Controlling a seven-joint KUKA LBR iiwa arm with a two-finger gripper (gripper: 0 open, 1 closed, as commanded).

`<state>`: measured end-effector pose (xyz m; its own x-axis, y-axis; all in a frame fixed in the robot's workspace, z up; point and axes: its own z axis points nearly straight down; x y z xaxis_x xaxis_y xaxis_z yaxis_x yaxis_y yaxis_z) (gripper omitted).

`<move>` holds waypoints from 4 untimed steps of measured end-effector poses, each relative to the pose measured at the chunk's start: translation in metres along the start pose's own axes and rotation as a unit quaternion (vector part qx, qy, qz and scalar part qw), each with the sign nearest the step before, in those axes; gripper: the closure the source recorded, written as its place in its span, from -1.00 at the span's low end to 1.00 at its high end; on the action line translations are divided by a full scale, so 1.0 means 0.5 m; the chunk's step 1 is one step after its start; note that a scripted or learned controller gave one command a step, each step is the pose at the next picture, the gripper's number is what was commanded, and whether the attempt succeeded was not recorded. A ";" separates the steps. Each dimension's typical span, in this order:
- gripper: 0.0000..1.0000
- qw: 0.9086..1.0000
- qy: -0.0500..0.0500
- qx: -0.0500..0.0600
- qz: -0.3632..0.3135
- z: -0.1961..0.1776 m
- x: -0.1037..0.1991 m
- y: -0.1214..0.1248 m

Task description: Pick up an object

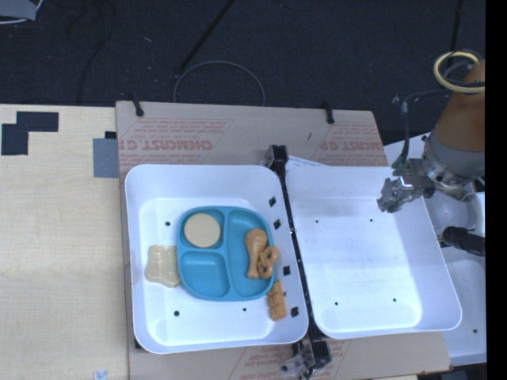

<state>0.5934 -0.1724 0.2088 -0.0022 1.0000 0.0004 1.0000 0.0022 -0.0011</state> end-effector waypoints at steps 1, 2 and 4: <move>1.00 1.000 0.001 0.001 -0.001 -0.022 0.105 -0.013; 1.00 1.000 0.001 0.002 -0.001 -0.004 0.205 -0.017; 1.00 1.000 0.001 0.001 -0.001 0.008 0.415 -0.007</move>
<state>0.5894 0.0351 0.2049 -0.0042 1.0000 0.0016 1.0000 0.0042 -0.0026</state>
